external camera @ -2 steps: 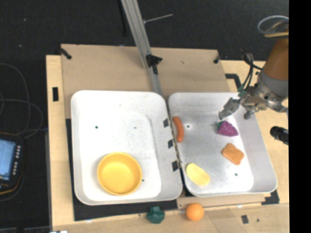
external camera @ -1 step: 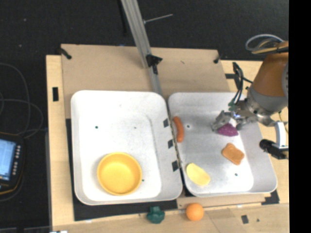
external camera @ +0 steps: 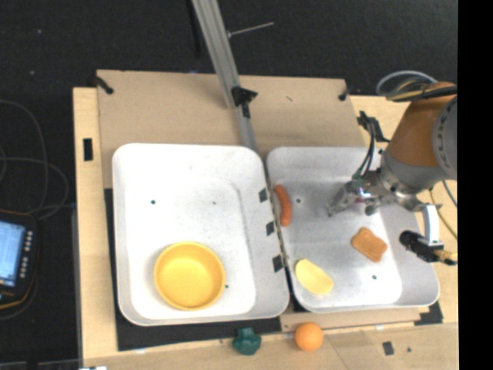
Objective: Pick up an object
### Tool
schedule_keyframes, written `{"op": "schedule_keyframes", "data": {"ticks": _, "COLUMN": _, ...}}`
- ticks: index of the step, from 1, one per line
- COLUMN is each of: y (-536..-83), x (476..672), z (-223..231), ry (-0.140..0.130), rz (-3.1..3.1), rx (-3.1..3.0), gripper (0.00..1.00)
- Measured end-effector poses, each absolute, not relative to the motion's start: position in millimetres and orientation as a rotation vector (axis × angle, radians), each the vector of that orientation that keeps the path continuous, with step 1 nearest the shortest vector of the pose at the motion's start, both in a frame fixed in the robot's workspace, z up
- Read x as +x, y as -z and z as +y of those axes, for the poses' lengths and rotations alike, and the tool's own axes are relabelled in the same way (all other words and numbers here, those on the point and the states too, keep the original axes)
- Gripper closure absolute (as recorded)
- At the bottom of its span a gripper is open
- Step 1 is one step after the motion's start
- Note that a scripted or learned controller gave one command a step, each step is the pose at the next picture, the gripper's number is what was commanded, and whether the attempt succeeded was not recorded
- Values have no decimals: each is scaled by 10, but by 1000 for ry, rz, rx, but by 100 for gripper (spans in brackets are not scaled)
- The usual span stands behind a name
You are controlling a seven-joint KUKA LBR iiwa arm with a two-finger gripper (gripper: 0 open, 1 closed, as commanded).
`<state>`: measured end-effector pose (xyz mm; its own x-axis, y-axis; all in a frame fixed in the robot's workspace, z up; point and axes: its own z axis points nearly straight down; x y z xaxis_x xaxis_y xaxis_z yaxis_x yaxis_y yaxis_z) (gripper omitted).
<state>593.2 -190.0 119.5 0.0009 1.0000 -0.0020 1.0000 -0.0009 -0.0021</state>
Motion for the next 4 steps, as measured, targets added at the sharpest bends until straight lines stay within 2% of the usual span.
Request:
{"op": "schedule_keyframes", "data": {"ticks": 1, "y": -1334, "x": 5947, "z": -1909, "ry": 2, "rz": -2220, "rx": -2229, "gripper": 100}}
{"op": "schedule_keyframes", "data": {"ticks": 2, "y": -1876, "x": 5870, "z": -1970, "ry": 5, "rz": -2224, "rx": -2228, "gripper": 100}}
{"op": "schedule_keyframes", "data": {"ticks": 3, "y": -2397, "x": 5887, "z": -1988, "ry": 6, "rz": -2229, "rx": -2225, "gripper": 100}}
{"op": "schedule_keyframes", "data": {"ticks": 4, "y": -2445, "x": 5998, "z": -1408, "ry": 6, "rz": -2232, "rx": -2214, "gripper": 100}}
